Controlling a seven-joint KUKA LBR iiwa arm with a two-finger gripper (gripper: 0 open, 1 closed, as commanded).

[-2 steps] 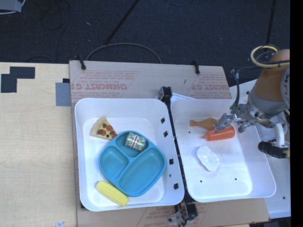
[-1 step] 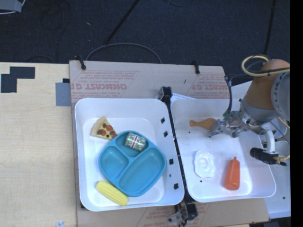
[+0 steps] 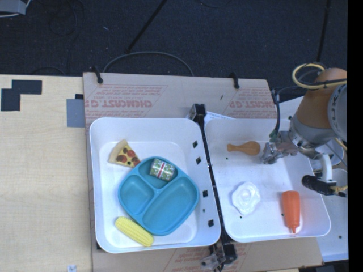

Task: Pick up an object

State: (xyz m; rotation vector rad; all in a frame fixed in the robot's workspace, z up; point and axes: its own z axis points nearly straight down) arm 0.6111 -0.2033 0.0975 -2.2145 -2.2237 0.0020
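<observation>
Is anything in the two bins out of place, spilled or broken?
Nothing stands out. In the left bin, the blue plate holds a small can, lying on its side. The pizza slice and corn lie beside the plate. No spill shows.

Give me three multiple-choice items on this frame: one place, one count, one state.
1. Where does the small can lie?
A. in a compartment of the blue plate
B. in the right bin beside the carrot
C. on the bench outside both bins

2. How many things lie in the right bin?
A. one
B. three
C. five

3. How does the corn cob lie?
A. standing upright on the plate
B. flat on the left bin's floor, by the plate's rim
C. hanging over the bin wall

Answers:
1 A: the can sits inside the plate.
2 B: drumstick, fried egg, carrot.
3 B: the corn cob lies flat at the plate's lower left.
</observation>
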